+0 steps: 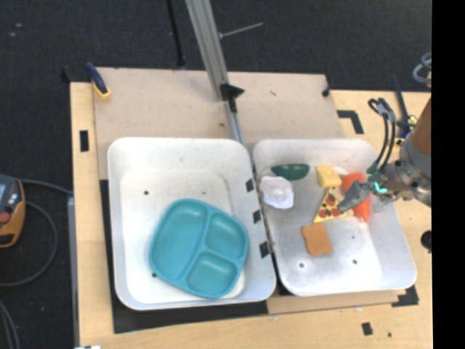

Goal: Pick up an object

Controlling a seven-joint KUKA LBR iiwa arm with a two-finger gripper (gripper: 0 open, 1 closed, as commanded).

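1. In the right bin, the gripper sat low over an orange object; whether it gripped it could not be told.
2. Beside lay a pizza-slice toy, a yellow block, a brown piece, a white cup and a green bowl.
3. The left bin held a teal divided plate.

Lit evenly from overhead, bright on the two shallow white plastic bins, dim over the dark floor around the bench. Soft, short shadows under the teal divided tray, mild glare whitening the bin walls. Slightly soft and grainy throughout, small items in the right bin smeared, low resolution blurring fine edges.
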